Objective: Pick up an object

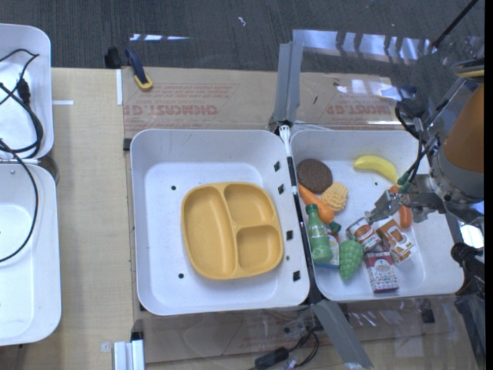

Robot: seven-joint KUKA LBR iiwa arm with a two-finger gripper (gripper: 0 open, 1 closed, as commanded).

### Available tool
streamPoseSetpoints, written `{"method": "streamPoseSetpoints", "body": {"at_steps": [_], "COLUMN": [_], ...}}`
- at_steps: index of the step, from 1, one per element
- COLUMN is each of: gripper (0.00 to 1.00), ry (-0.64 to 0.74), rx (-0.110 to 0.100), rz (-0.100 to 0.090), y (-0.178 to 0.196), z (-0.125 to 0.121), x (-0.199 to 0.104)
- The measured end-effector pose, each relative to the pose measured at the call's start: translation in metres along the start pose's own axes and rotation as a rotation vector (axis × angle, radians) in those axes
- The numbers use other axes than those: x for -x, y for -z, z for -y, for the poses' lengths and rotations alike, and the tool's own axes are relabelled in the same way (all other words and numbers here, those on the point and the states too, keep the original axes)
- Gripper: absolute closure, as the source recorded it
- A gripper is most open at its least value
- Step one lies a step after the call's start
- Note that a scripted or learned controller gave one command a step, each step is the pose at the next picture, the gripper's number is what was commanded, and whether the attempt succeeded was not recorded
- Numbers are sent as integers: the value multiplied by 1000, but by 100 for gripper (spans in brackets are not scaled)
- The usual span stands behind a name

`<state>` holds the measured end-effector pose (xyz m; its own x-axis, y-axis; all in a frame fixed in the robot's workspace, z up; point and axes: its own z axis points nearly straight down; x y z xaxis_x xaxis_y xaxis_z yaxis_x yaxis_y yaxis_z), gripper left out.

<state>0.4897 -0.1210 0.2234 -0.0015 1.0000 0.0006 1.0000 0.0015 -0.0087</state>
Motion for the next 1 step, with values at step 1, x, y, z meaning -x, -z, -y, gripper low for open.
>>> {"method": "streamPoseSetpoints", "body": {"at_steps": [1], "gripper": [0], "ry": [7], "rx": [8], "rz": [1], "y": [-123], "z": [-64], "x": [52]}}
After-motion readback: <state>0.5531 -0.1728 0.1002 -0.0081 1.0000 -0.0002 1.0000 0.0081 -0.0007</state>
